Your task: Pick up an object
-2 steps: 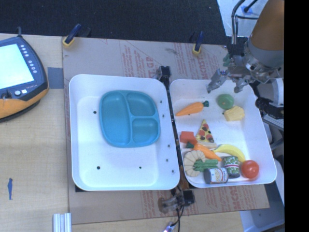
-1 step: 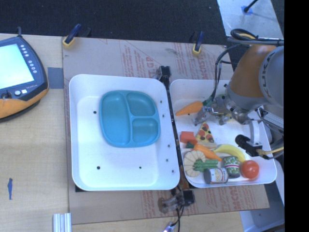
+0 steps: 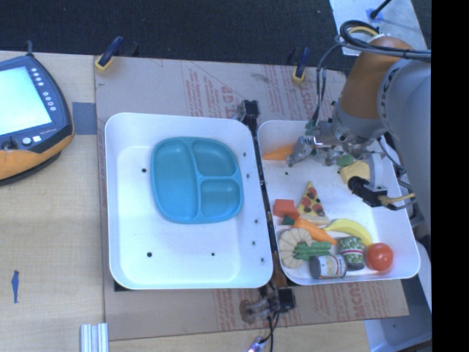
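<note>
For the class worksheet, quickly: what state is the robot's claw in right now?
Claw: low over the back of the right bin, near the orange carrot piece; open or closed cannot be told, and nothing is seen held.

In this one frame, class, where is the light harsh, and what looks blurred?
Camera view: bright glare washes out the tablet screen and the floor patch at top right; the left bin is evenly lit with soft shadows; the claw and the small toys near the tomato look soft.
</note>
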